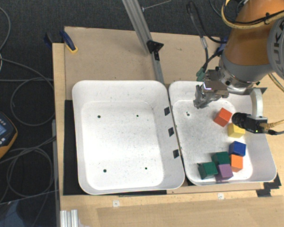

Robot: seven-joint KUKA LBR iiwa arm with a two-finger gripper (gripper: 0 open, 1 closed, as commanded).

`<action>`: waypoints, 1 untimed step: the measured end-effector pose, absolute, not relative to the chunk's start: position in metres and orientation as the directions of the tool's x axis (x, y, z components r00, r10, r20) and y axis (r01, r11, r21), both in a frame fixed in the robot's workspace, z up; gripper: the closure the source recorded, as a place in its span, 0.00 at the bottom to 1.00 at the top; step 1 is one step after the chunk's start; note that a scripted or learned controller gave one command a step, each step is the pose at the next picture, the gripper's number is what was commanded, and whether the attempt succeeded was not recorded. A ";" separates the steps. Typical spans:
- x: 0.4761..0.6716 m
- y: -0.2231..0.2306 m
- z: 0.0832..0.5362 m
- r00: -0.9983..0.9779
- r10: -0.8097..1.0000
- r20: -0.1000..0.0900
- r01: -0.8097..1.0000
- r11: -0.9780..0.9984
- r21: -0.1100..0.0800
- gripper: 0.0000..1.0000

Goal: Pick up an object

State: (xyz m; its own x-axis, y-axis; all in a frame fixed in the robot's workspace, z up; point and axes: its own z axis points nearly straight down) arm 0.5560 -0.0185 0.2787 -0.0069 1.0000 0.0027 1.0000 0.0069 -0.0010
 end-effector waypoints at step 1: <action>0.546 0.026 0.259 -0.005 1.000 0.002 1.000 0.005 -0.003 1.00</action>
State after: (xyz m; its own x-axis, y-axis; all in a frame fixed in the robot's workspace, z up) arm 0.5456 0.0261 0.2585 -0.0053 1.0000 0.0022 1.0000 0.0053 -0.0033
